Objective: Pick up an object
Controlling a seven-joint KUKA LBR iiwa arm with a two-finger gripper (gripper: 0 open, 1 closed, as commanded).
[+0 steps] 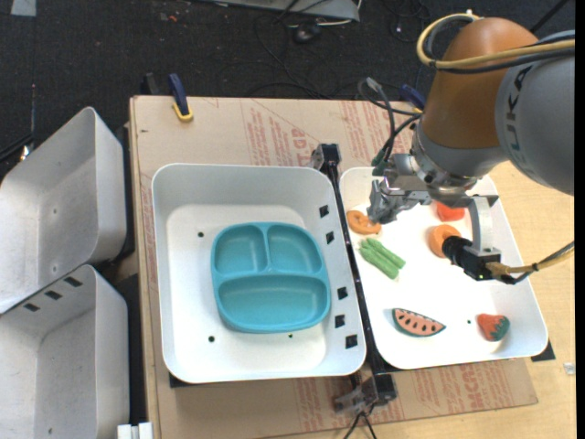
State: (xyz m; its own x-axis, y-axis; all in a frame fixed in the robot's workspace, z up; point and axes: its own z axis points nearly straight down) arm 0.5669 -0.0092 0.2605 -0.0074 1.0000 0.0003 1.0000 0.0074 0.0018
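fingers [382, 204] – opening cannot be told | low in right bin [521, 282] | just beside orange slice [363, 223]

You cannot see the fingertips of the gripper [388, 201] clearly (the wrist covers them), and the red object [449, 212] behind is half hidden under the arm [539, 108].

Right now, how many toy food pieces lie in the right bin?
6 visible: orange slice at left, green beans below it, orange piece center, red piece under the arm, watermelon slice and strawberry in front. The arm may hide more.
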